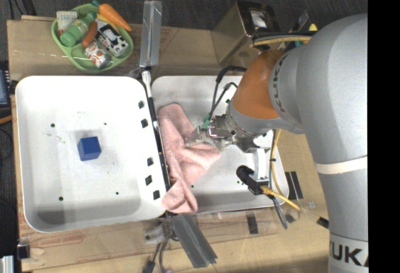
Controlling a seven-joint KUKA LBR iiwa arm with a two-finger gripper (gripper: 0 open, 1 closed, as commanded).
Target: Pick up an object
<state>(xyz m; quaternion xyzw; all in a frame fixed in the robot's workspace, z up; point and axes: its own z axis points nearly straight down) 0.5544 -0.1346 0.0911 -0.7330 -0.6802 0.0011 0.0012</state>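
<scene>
**Operator:** Where is the target, and what is the pincer's state?

**Manual:** You will find the pink cloth point(181, 156) in the right bin point(187, 87), draped against the divider point(155, 140) between the bins. The gripper point(211, 133) sits at the cloth's right edge; whether it is parted or closed cannot be determined.

**Operator:** How will it handle?

**Manual:** Expect it to be light, soft and limp. You should pinch a raised fold away from the divider; flat areas will likely slip.

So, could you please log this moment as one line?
gripper: over crumpled pink cloth, right bin | small blue cube: left bin | grasp: unconfirmed
</scene>
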